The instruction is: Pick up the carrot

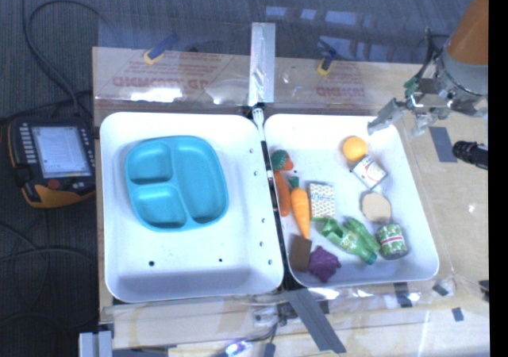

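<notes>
Now, carrot position: you find the carrot (pixel 300 213) in the right bin (pixel 417 189), close to its left wall, lying lengthwise with the thick end up and the tip pointing to the near rim.
Neighbours: a thinner orange piece (pixel 282 193) lies just beside it on the left, a patterned packet (pixel 321 199) just to its right, a brown block (pixel 299 252) at its tip, and a purple item (pixel 323 262) near that.
Gripper: your gripper (pixel 413 109) hangs over the far right corner of the right bin, well apart from the carrot; its fingers look spread and hold nothing.
Handling, as a judgement: you should expect a light, stiff toy vegetable with a smooth, tapering skin that may slip toward the tip under pressure.
Grasp point: you do best to close across the thick upper half, the fingers straddling its width, where the packet side leaves little room.
Risk: you may catch the thinner orange piece or nudge the packet.
Left bin: a blue divided plate (pixel 176 181) sits in the left bin (pixel 119 252).
Progress: you have not yet begun the pick.
</notes>
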Action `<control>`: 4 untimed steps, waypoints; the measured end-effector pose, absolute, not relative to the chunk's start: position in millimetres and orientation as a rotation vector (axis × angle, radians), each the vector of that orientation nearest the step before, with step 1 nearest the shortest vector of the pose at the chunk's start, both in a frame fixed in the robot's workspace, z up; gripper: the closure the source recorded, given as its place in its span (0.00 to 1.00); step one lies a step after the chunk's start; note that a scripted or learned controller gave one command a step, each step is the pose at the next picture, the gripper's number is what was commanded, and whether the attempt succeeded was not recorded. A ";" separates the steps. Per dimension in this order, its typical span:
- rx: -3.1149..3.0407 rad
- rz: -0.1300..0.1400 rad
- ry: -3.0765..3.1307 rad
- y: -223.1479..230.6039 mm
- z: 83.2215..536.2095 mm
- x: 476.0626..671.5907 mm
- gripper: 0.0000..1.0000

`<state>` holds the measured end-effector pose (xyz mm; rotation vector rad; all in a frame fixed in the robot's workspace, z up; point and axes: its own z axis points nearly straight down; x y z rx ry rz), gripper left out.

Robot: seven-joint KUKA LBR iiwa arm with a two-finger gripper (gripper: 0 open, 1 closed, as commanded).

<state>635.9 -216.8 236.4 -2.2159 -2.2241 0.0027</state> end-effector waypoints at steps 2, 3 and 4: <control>-2.053 0.007 -2.379 -220.9 147.9 668.7 0.00; -2.063 -0.007 -2.341 -209.3 91.8 672.3 0.00; -2.072 -0.005 -2.359 -211.9 100.7 674.2 1.00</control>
